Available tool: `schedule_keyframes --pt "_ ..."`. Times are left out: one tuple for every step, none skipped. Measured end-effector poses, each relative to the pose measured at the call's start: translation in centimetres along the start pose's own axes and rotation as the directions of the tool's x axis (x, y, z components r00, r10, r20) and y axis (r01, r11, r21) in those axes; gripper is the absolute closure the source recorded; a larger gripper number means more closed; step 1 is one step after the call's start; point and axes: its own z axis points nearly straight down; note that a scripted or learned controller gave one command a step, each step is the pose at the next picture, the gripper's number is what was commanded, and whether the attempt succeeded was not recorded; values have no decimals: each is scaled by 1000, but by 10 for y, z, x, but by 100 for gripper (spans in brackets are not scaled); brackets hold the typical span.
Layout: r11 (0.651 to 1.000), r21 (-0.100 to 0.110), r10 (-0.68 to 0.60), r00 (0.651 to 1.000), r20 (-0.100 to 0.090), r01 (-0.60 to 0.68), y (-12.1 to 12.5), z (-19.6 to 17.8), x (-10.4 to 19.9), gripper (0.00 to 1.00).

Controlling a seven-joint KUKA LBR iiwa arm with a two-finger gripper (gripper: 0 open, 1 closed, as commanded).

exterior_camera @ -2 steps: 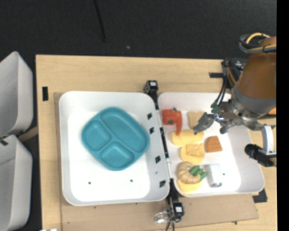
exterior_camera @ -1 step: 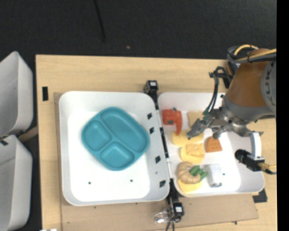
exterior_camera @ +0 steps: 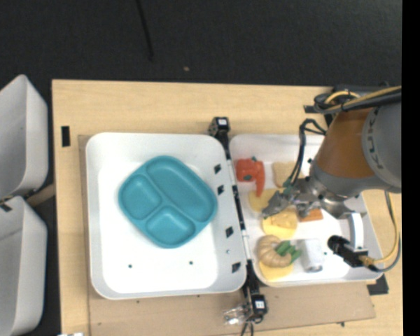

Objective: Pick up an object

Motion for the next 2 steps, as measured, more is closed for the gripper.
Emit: schedule_keyframes --pt "1000 -4 2 1000 1 -2 0 21 -1 0" --pt "1000 -6 8 1000 0 -8 1 11 -2 100"
